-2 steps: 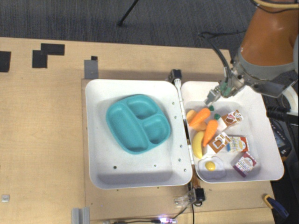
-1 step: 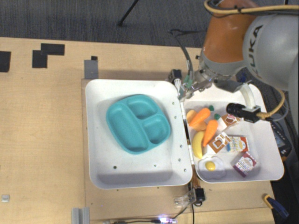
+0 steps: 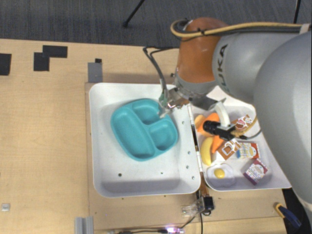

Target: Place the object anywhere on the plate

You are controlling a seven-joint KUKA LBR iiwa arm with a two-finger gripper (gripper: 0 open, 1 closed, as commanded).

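Bench (image 3: 44, 145): arm (image 3: 229, 57) over plate (image 3: 144, 129)

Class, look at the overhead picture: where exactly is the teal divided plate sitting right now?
The teal divided plate lies in the left white bin, toward its upper right, with the end effector at the plate's upper right rim.

A pale wooden bench (image 3: 44, 145) carries two shallow white bins set side by side, their inner rims touching. The left bin (image 3: 105, 179) sits near the middle of the bench; the right bin (image 3: 273, 179) lies at its 3 o'clock. Toward 10 o'clock from the left bin, black block-shaped marks (image 3: 48, 56) lie on the bench top. A grey bracket (image 3: 95, 71) stands at the left bin's 11 o'clock corner.
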